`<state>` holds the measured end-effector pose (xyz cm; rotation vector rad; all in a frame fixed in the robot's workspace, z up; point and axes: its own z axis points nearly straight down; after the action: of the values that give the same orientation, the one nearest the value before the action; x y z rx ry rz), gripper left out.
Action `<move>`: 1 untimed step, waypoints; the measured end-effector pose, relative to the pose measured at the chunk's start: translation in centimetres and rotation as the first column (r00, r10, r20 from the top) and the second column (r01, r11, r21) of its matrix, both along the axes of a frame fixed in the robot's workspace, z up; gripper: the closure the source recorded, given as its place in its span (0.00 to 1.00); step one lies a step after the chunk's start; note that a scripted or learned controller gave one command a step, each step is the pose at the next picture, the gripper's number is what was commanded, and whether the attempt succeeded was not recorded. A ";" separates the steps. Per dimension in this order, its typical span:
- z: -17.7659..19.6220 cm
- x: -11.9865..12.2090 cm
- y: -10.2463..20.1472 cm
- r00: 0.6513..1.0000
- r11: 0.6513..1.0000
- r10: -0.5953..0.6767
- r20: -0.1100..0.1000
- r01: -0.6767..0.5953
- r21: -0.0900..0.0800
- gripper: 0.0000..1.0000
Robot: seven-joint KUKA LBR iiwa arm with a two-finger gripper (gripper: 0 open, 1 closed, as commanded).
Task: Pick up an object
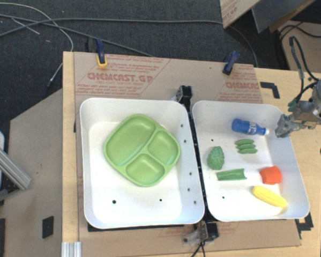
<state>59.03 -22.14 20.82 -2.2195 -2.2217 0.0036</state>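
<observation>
Blue bottle (248, 127) lies at eleven o'clock in our right bin (297, 181); our gripper (285, 128) hovers just beside it at three o'clock, and whether it grips we cannot tell.

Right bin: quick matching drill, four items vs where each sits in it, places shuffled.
Items:
1. blue bottle
2. yellow corn
3. orange block
4. green broccoli

Places:
A. near right corner
B. left side, by the divider
C. far side, near the end effector
D. right side, just beyond the corn

Pairs: 1-C, 2-A, 3-D, 4-B
</observation>
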 end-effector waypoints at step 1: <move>0.2 0.0 0.0 1.000 1.000 0.000 0.002 0.000 0.000 1.00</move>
<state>59.06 -22.14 21.06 -2.2203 -2.2229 0.0021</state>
